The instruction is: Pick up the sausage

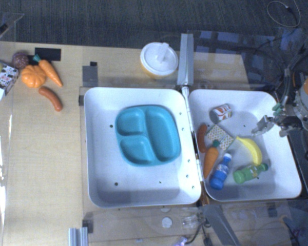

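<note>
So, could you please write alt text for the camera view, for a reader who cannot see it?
The robot's gripper hovers at the right edge of the right white bin, which holds a reddish-brown sausage, an orange carrot, a yellow banana and small bottles. The left white bin holds a blue divided tray.

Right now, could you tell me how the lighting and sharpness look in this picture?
Camera view: soft and slightly blurred throughout; even light on the left bin, with a faint shadow under the blue tray; the hand at the right bin's edge is dim and indistinct; the sausage is small and unsharp.
</note>
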`<state>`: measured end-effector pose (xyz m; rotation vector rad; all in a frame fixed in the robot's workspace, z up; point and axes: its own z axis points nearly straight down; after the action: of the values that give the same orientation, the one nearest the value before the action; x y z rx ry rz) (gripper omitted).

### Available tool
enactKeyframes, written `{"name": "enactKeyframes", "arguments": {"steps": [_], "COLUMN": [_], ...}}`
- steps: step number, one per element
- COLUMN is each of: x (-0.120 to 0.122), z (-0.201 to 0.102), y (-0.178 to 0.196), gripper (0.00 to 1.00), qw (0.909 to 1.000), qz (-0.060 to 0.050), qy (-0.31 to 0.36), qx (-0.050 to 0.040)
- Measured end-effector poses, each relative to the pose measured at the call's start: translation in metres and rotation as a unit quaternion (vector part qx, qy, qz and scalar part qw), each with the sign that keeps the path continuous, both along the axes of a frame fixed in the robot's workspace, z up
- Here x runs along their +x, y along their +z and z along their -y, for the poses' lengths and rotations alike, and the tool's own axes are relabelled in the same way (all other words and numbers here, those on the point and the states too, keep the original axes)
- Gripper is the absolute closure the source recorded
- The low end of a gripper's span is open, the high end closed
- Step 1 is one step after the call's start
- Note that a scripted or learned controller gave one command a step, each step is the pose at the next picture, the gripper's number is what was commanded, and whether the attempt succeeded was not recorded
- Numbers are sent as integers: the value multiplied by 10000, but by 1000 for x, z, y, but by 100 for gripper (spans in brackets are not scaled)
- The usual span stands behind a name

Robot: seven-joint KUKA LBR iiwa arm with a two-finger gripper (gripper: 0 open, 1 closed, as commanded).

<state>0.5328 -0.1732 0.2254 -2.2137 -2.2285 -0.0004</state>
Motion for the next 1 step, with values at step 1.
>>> {"name": "enactKeyframes", "arguments": {"steps": [1], "x": [-15], "z": [-67], "y": [48], "gripper": [0], "qw": [9991], "qz": [8], "qy": [-422], "qx": [-1]}}
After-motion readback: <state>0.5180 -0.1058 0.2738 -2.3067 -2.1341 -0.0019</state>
